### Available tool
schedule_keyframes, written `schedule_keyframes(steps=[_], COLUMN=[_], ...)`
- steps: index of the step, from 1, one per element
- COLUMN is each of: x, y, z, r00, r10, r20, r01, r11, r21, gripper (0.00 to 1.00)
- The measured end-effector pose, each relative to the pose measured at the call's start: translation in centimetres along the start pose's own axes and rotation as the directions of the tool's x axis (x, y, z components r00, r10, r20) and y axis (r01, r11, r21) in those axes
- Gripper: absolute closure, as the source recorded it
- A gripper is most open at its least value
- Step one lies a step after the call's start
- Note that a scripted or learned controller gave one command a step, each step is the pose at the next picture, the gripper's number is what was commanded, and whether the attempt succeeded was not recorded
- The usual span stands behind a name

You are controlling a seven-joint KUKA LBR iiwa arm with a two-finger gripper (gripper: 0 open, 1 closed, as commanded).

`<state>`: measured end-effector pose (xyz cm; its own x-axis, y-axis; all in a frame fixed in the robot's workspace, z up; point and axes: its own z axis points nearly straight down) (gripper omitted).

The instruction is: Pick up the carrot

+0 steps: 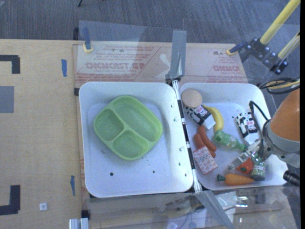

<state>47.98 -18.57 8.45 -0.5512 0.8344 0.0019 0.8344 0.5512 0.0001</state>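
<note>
The carrot [238,179], orange with a small green top pointing left, lies along the front wall of the right bin [228,92]. My gripper [247,161] hangs low over the bin's front right corner, just above and behind the carrot. Its tip is among a small red-orange item [245,166] and a small green item [259,171]. The carrot rests on the bin floor, apart from the gripper as far as I can see. The grey arm with its orange band [289,118] comes in from the right.
The right bin also holds a beige bun [192,98], a banana [218,118], two black-and-white cartons [200,113] [245,124], red sausages [205,140], a green bottle [228,140] and a red packet [206,160]. A green divided plate [127,126] sits in the left bin [95,175].
</note>
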Motion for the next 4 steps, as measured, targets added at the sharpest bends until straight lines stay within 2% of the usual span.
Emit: schedule_keyframes(steps=[1, 2, 3, 4], x=[-2.1, -3.3, 1.8, 2.7], y=[-1.5, -1.7, 2.1, 2.7], z=[-1.4, -0.5, -0.4, -0.8], r00=[0.978, 0.972, 0.853, 0.747], r10=[-0.207, -0.235, -0.522, -0.664], r20=[-0.001, 0.005, 0.021, 0.024], r01=[0.207, 0.235, 0.522, 0.664], r11=[0.978, 0.972, 0.853, 0.748], r21=[0.001, -0.006, -0.001, -0.001], gripper=[0.00, 0.00, 0.00, 0.00])
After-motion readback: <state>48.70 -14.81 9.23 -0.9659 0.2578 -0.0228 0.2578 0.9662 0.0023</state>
